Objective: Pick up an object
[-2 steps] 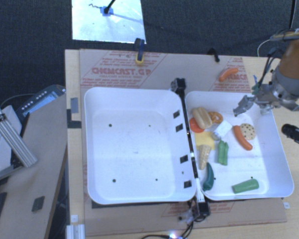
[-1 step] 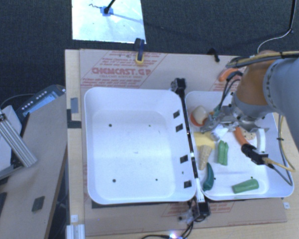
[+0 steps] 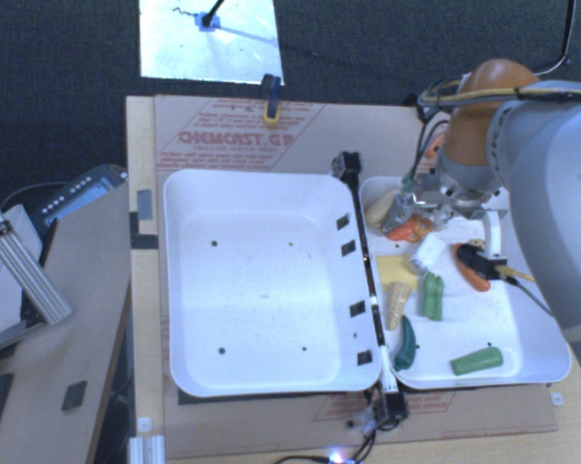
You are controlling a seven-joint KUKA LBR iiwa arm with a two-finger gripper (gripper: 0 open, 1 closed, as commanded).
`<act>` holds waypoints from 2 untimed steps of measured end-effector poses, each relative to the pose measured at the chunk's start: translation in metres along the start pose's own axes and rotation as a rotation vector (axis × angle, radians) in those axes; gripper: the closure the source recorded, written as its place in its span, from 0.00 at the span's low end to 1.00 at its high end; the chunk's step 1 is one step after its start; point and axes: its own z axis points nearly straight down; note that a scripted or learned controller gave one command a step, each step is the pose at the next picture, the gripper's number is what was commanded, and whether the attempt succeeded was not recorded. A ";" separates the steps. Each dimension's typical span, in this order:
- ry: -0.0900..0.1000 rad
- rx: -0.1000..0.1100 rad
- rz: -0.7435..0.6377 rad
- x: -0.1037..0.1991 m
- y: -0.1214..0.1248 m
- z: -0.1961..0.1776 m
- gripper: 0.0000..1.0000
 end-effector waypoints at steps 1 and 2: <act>0.004 -0.019 0.004 0.001 0.002 -0.012 1.00; 0.012 -0.038 0.005 0.014 0.005 0.000 1.00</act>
